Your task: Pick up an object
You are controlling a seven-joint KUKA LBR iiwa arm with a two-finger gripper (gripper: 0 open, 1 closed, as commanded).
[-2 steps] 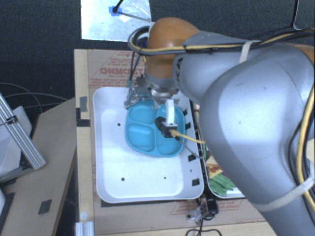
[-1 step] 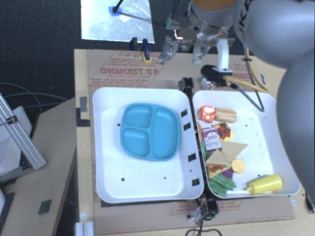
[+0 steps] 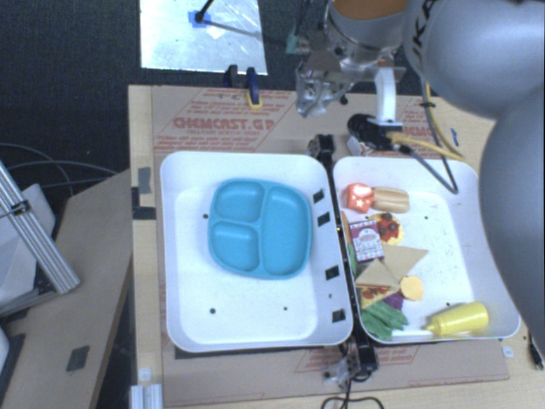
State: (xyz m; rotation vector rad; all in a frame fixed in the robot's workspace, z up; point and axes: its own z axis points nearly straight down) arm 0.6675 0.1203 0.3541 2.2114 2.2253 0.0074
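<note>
Food toys crowd the right bin (image 3: 490, 220), and my gripper (image 3: 317, 92) hangs well beyond that bin's far rim, over the cardboard (image 3: 221, 122), nearer the far left corner than anything inside. From me the pile lies back toward the camera and a little to the right. Nearest that far rim sit the red tomato piece (image 3: 358, 197) and the hot dog bun (image 3: 390, 199), touching side by side, the bun's long axis running across the bin. The yellow squeeze bottle (image 3: 458, 319) lies on its side at the near rim, also crosswise. Whether I am spread or pinched I cannot tell; nothing shows between me. The bin floor is smooth white, shallow-walled; I judge the bun has freer room around it than the packed pieces at mid-bin.
</note>
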